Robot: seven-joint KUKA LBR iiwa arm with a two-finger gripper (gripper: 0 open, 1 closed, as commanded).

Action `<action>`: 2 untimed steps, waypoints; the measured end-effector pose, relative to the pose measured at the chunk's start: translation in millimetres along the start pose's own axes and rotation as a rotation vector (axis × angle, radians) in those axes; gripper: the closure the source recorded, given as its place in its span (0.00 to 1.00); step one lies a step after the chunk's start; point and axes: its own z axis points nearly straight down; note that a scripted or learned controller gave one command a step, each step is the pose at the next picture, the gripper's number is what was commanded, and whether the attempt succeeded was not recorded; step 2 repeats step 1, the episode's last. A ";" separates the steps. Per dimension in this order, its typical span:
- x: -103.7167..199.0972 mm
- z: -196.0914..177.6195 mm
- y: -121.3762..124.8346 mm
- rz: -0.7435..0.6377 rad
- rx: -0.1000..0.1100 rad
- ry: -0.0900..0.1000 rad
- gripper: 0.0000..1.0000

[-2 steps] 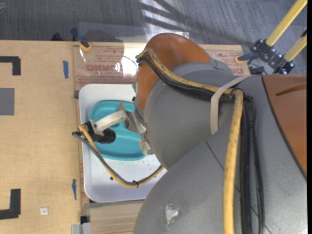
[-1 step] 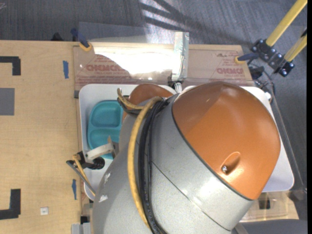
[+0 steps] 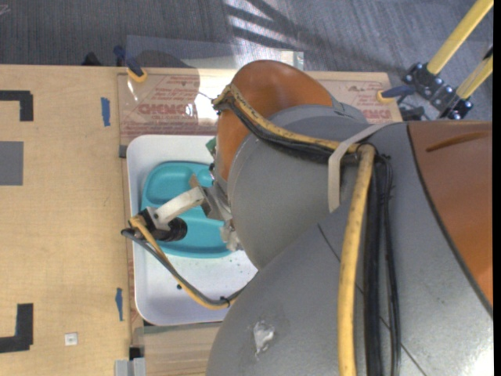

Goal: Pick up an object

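Going for the teal object in the white bin, I'd come straight down on its rim — can't tell the claw state, arm's hiding it.

The grey arm, with its orange band toward 12 o'clock, spreads over the view from the centre out to 3 and 5 o'clock and covers the right part of a shallow white bin that sits at about 8 o'clock. In the bin lies a turquoise scoop-like thing, in the half toward 12 o'clock and partly under the arm's end, with a few dark specks on the bin floor just beside it toward 5 o'clock. The pale wooden bench fills the 9 o'clock side, grey carpet runs along 12 o'clock, and yellow rods slant at 2 o'clock.
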 end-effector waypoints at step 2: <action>-7.8 142.4 11.5 0.118 -0.002 -0.014 1.00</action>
